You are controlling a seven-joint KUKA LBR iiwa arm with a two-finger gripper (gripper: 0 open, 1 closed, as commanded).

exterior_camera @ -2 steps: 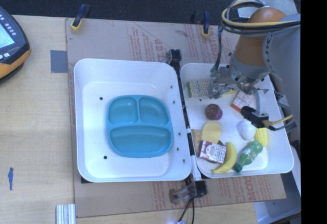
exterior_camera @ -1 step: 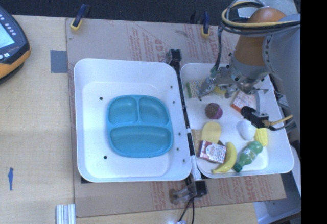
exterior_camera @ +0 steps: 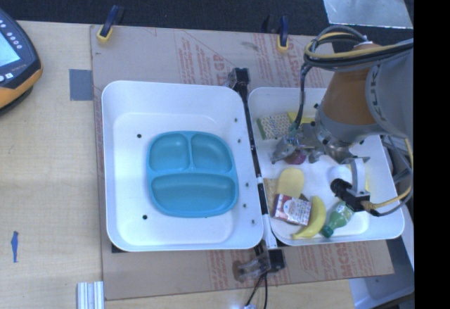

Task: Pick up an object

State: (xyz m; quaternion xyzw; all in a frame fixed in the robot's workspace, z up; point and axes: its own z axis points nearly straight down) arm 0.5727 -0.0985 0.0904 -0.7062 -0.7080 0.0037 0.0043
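Clearly the move turns on what lies under the hand [exterior_camera: 299, 149], which is low in the right bin [exterior_camera: 394, 226], near that bin's upper left. The grey arm [exterior_camera: 365, 100] with its orange band covers most of the wrist, so whether the hand is clenched or released I cannot tell, and nothing is visibly grasped.

The pickable things all lie in the right bin, mostly toward the viewer from the hand. Just below it sits a pale yellow lemon-like piece [exterior_camera: 291, 181]. Beyond that, toward the bin's near edge, a red-and-white packet [exterior_camera: 291, 210] lies touching a banana [exterior_camera: 313, 219], whose long axis runs diagonally from the near-left up toward the right. A small green bottle [exterior_camera: 337, 218] lies just beside the banana's right side. A greenish flat packet [exterior_camera: 274, 124] sits just above and left of the hand, nearer the dividing wall.

By count: one lemon-like piece, one banana, one red packet, one green bottle, one greenish packet. A small dark reddish bit right at the hand is too obscured to name.

The left bin [exterior_camera: 116, 160] holds one blue divided plate [exterior_camera: 192, 174], well apart from the hand. Both bins rest on the table [exterior_camera: 49, 181].
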